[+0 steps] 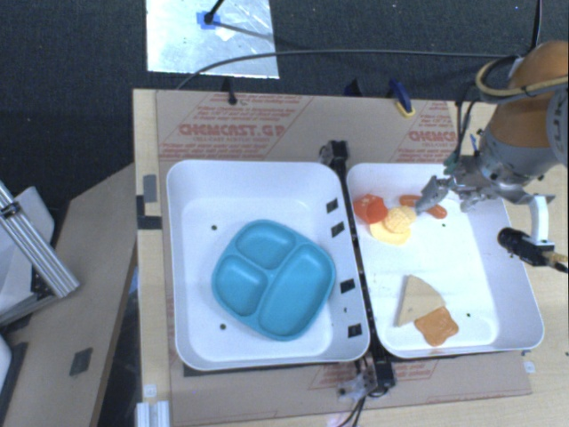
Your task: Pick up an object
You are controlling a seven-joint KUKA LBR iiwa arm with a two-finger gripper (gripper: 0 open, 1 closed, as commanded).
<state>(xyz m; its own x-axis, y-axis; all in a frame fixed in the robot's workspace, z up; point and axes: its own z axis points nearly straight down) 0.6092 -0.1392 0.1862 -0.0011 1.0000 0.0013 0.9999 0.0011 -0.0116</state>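
In the upper left part of the right-hand white bin (511,323) lie 3 small pieces close together: a red-orange tomato-like piece (371,208), a pale yellow rounded piece (395,225) touching it on the lower right, and a small orange piece (418,203) just right of both. The gripper (437,192) hangs right at this cluster, its grey tip meeting the small orange piece; whether the jaws are spread or pressed together cannot be told at this angle, and no piece is clearly seen between them. Lower in the same bin rests a tan wedge like a bread slice (414,298), with an orange crinkled piece (436,326) touching its lower right corner.

The grey arm with its orange band (523,118) enters from the upper right of the frame. The left-hand white bin (258,181) holds a blue divided plate (273,277) with 3 compartments, lying flat in the bin's lower centre. Both bins sit side by side on a cardboard-covered worktop (240,127) printed with red lettering. A shiny silver sheet (212,25) lies on the dark floor at the upper left of the frame.
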